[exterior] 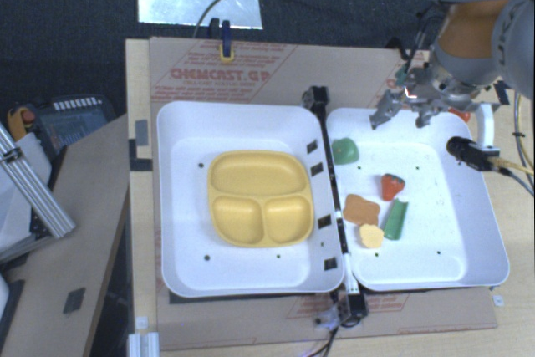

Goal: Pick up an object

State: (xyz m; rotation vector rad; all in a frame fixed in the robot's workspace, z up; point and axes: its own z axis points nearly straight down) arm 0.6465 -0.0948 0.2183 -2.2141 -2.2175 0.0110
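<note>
Here we count five food pieces in the right bin (476,263): nearest a yellow piece (371,236), then an orange slab (361,208), a green stick (395,218), a red piece (392,186), a green lump (344,150). One yellow tray (257,198) sits left. Farthest, the gripper (403,116) hovers, fingers apart.

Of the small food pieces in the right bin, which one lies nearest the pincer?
The round green piece, alone at the right bin's upper left, below the open pincer. The red, orange, yellow and long green pieces cluster lower down.
</note>
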